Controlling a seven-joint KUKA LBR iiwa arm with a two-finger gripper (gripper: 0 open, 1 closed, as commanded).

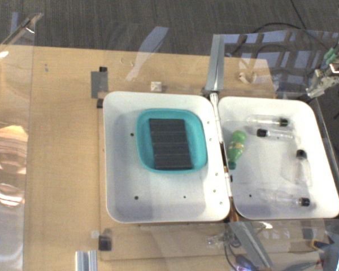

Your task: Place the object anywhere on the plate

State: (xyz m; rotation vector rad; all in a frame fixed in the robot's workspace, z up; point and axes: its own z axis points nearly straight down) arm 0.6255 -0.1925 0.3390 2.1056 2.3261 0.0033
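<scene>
- The dark ridged block (170,144) is lying flat on the teal plate (199,147) (left bin (114,174)), well apart from the pincer (323,83).
- You cannot tell the pincer's state.

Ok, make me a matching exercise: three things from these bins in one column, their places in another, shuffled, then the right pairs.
Things:
1. teal plate
2. green object
3. dark ridged block

Places:
A. in the right bin, near its left wall
B. lying on the plate
C. in the left bin, toward the back

Pairs: 1-C, 2-A, 3-B
</scene>
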